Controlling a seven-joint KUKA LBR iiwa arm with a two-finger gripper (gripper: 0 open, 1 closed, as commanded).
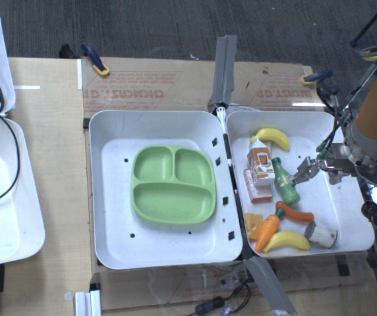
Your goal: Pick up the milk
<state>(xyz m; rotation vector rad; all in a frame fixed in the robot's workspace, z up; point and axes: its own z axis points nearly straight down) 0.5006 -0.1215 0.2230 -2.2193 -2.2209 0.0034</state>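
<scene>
The milk (260, 167) is a small white and orange carton lying in the right bin (347, 206), near its left wall. My gripper (305, 171) hangs over the middle of that bin, to the right of the milk and just right of a green bottle (285, 184). The bottle lies between the gripper and the carton. Nothing shows in the gripper's grasp.
The right bin also holds a banana (272, 137) at the back, a red sausage (296, 212), a carrot (266, 230), a second banana (289, 241) and a grey can (321, 234) at the front. A green divided plate (173, 184) sits in the left bin (109, 176).
</scene>
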